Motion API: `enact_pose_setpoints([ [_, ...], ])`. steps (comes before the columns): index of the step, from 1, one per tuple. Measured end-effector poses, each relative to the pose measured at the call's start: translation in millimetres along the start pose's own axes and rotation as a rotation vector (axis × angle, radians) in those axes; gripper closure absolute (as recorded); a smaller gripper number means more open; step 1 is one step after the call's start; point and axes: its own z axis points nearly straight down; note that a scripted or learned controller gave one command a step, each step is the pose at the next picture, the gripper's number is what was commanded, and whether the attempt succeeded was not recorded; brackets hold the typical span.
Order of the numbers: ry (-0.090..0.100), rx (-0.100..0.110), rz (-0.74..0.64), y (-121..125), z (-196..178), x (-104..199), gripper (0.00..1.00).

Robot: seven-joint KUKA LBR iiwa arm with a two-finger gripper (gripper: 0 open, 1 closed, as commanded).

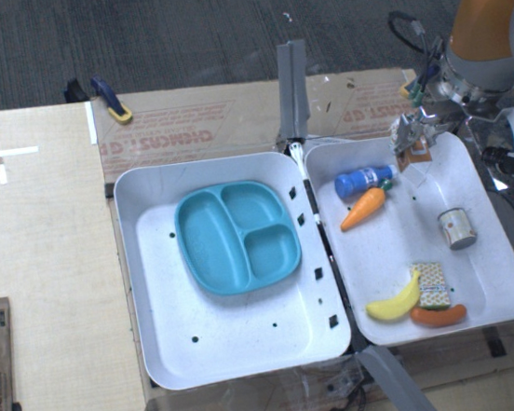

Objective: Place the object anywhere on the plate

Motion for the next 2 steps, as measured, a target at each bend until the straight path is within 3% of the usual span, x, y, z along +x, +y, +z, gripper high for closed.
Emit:
enact_pose_setpoints([
  [1, 0.0, 0.0, 0.011, -17.5, 40.7, -49.8, 1.0],
  [2, 0.001, -0.002, -0.005, 10.4, 0.7, 36.5, 1.0],
])
